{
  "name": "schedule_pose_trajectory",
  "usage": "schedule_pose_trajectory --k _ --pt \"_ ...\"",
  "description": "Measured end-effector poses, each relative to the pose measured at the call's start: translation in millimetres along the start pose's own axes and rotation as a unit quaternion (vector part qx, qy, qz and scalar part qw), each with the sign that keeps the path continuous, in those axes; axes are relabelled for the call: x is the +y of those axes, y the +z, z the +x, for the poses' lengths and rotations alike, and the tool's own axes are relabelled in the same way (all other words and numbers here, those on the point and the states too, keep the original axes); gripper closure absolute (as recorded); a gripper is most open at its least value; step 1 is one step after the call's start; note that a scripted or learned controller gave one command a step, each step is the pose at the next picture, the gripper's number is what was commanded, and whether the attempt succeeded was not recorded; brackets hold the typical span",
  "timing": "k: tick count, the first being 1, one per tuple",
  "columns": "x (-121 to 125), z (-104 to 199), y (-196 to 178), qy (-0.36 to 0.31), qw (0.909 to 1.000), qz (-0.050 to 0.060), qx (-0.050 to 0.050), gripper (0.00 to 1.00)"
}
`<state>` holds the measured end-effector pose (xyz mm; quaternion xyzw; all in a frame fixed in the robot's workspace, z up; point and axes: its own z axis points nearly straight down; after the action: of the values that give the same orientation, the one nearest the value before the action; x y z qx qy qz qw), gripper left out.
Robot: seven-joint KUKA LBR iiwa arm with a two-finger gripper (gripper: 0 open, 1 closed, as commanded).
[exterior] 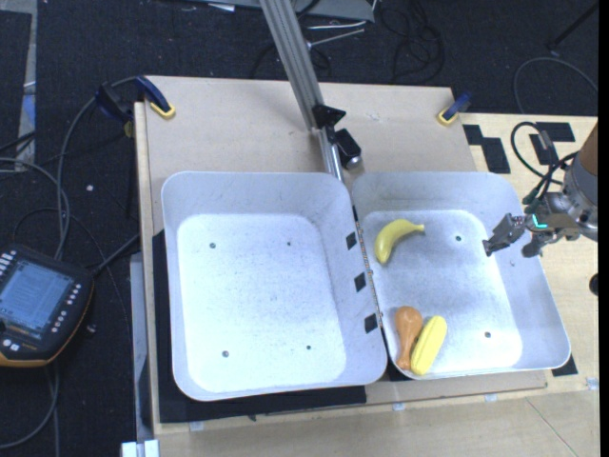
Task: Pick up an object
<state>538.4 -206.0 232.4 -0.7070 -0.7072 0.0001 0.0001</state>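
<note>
A: The dark two-finger gripper (515, 237) hovers over the right shallow white plastic bin's (542, 303) far edge, fingers spread, gripping nothing.

B: Probably lining up. The curved yellow banana (395, 237) lies apart mid-bin; the yellow corn-like piece (428, 344) touches an orange pear-shaped toy (408, 329) in the corner, which looks awkward.

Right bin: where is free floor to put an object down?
The right bin has bare floor in its middle, between the banana at the back and the yellow piece with the orange piece at the front-left corner. That corner is crowded. The gripper sits over the right rim.
</note>
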Motion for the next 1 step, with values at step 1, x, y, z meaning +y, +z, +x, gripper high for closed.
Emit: schedule_pose_trajectory --k 1 --pt "0.0 0.0 0.0 0.0 1.0 0.0 0.0 0.0"
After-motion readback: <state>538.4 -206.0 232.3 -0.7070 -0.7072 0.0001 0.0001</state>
